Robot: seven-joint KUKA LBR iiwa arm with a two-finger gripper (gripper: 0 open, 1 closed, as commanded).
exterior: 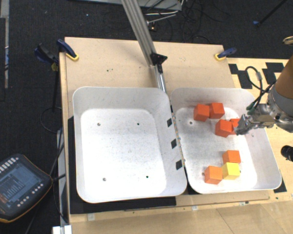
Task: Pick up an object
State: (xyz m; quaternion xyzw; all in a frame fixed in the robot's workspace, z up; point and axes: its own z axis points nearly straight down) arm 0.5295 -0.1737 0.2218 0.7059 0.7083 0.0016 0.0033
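The tool sits low over the right bin, at the right middle of the frame, touching or just beside an orange cube; whether it is open or closed cannot be told. Two more orange cubes lie side by side up-left of it. Lower in the bin, a yellow cube sits between two orange blocks. The left bin lies beside it on the bench.

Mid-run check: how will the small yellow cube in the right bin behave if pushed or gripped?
The small yellow cube looks rigid with flat faces, so it would probably slide, not roll. It touches an orange cube, so a push likely shifts both. Probably light.
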